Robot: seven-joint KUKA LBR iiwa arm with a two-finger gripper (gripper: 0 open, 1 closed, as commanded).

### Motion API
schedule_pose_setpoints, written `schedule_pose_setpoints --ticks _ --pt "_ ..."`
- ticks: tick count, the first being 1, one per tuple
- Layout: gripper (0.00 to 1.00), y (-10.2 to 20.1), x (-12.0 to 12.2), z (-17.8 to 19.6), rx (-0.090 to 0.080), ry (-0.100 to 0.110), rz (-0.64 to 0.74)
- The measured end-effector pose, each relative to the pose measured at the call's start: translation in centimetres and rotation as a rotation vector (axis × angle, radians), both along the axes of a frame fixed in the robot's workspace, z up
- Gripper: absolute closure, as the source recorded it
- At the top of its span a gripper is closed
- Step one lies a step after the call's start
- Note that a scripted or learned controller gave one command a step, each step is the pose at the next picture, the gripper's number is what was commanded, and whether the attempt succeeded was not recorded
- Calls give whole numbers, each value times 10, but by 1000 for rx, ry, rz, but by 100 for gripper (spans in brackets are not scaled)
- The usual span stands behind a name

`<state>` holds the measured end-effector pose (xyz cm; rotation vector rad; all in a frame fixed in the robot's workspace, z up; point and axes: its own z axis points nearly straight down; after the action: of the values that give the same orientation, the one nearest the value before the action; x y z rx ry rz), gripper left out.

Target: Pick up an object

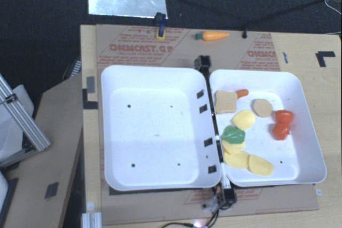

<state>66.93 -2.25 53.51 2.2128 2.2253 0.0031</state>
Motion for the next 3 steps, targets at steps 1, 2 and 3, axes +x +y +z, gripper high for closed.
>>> schedule_pose_setpoints --ticks 1,2,3 --pt "100 1 -1 0 0 0 -1" --pt "100 3 -1 0 0 1 -1" --pt "100 2 -1 0 0 1 -3"
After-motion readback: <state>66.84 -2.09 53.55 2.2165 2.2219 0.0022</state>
